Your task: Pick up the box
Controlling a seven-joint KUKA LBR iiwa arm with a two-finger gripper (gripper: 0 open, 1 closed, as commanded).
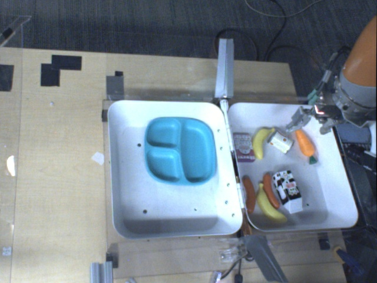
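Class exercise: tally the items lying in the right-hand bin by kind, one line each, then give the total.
Bananas: 2
Sausages: 2
Carrot: 1
Black-and-white patterned box: 1
Small white block: 1
Purple packet: 1
Total: 8

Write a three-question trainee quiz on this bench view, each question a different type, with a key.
1. True or false: the blue divided tray lies in the right bin.
2. Multiple choice: the black-and-white patterned box lies nearest which item? A) the carrot B) the lower banana C) the blue divided tray
3. Fill in: the gripper hangs over the ___ bin, near the small white block.

Key
1. False; it lies in the left bin.
2. B
3. right
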